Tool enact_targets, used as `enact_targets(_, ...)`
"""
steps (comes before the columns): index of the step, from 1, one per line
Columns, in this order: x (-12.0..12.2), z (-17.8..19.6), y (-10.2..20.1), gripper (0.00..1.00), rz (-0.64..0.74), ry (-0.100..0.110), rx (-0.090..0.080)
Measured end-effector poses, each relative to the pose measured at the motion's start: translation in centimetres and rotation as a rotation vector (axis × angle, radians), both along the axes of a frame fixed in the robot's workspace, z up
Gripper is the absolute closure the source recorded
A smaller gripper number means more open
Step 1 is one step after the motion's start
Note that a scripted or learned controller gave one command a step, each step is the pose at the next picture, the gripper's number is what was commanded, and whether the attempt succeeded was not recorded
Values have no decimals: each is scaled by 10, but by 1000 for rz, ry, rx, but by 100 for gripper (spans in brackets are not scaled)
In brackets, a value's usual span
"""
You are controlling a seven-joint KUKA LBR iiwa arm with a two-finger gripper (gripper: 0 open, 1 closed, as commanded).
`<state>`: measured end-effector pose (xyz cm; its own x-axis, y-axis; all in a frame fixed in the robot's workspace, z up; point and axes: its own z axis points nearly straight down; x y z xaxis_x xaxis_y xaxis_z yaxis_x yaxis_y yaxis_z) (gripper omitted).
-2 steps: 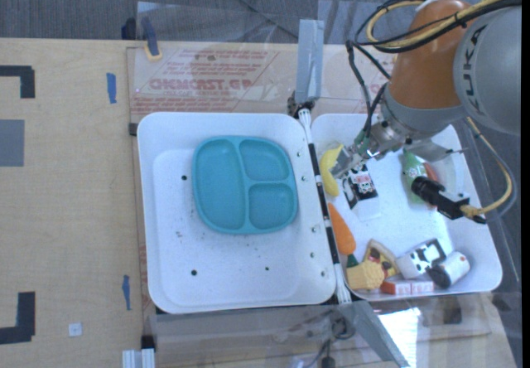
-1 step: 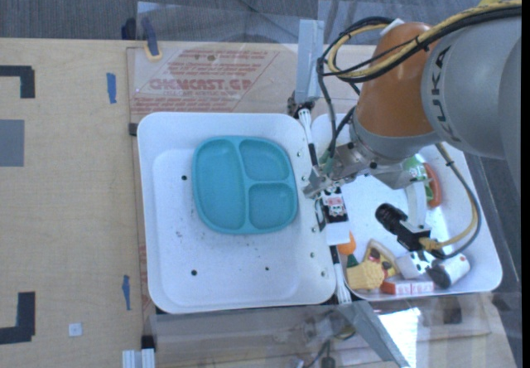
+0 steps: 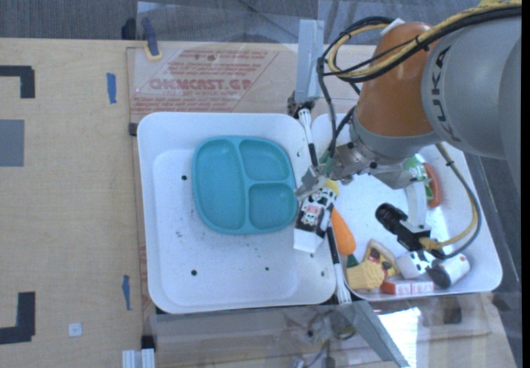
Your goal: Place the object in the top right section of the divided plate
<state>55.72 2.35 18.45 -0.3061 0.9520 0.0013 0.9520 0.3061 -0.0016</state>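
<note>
Cow-print carton (image 3: 313,217) long axis steeply tilted, top toward upper right, pinched in gripper (image 3: 321,186) beside divided plate (image 3: 217,192).

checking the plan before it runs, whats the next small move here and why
Probably carry the gripper left and slightly up, over the top right section of the divided plate. It sits at the seam between the bins, just past the plate's right rim, with a small black-and-white carton hanging right below it. Whether the carton is truly gripped is hard to tell, so move slowly.
</note>
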Motion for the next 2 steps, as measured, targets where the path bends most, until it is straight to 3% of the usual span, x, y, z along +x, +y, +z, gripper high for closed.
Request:
enact_targets(1,22,15,1,0,-35,-6,-1)
enact_targets(2,82,50,-34,0,-180,-5,-2)
